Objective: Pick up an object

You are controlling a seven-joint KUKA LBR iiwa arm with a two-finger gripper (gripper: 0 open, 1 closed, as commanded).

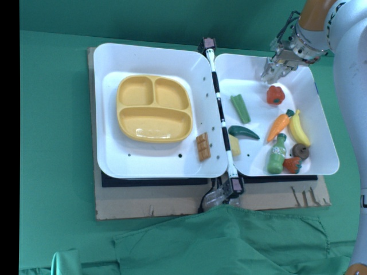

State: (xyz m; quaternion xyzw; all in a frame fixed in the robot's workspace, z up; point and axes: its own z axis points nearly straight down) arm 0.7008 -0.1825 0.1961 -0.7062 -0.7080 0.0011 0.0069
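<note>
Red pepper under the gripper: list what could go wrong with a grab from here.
1. The gripper hangs up-left of the red pepper, not squarely over it, so a straight descent may clip its edge and push it away.
2. The pepper looks round and smooth, so it might slip out.
3. The bin's far wall is close, so the wrist could brush it.

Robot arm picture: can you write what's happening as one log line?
gripper: above right bin, holding nothing | nearest: red pepper | yellow tray: in left bin | pick: not yet done
</note>
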